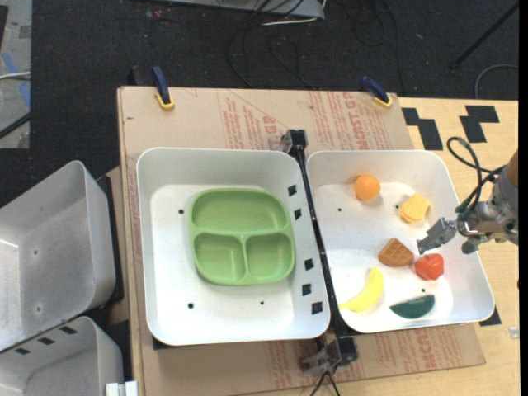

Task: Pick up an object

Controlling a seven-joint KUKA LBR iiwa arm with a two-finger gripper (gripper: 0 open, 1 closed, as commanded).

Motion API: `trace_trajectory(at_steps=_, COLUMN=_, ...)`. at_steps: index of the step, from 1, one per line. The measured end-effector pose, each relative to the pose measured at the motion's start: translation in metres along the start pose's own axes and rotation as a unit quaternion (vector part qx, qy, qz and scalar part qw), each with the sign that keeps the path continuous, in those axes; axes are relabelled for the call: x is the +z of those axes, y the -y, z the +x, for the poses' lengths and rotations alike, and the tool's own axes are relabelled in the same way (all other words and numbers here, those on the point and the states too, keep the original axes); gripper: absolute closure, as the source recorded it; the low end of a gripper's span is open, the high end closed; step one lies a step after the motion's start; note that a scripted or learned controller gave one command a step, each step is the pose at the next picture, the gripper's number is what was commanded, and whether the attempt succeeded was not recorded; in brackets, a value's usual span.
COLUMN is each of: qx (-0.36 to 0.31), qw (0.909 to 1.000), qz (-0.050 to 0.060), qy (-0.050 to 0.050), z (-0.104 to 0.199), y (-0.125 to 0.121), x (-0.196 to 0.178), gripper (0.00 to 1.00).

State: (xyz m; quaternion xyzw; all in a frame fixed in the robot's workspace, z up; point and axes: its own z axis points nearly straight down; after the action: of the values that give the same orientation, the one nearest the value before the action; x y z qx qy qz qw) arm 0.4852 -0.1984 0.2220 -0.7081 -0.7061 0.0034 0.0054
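2 bins [157, 246], 1 tray [242, 235], 6 toy foods [368, 188], gripper [436, 238]

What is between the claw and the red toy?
Nothing that I can see. The claw hangs at the right side of the right bin, just above the red toy. The brown waffle lies to the left, out of the way.

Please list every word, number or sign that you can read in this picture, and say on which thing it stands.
Red printing on the cardboard sheet under the bins: it appears rotated and mirrored, and no word can be read with certainty.
Fainter red printing on the cardboard's front edge: too blurred to read.
Nothing else bears text.
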Motion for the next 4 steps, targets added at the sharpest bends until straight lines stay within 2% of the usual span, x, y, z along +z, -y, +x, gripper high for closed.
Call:
trace_trajectory(at_steps=1, qx=-0.002, qw=1.0, qz=-0.006, qy=0.002, z=0.001, y=-0.003, x=-0.006, gripper=0.0)
trace_trajectory(at_steps=2, qx=0.0, qw=1.0, qz=-0.003, qy=0.0, z=0.0, y=-0.004, x=0.058, gripper=0.0)
trace_trajectory(at_steps=3, qx=-0.002, qw=1.0, qz=-0.007, qy=0.002, z=-0.001, y=-0.004, x=0.099, gripper=0.0)
trace_trajectory(at_steps=4, qx=0.0, qw=1.0, qz=-0.005, qy=0.001, z=-0.001, y=-0.005, x=0.131, gripper=0.0)
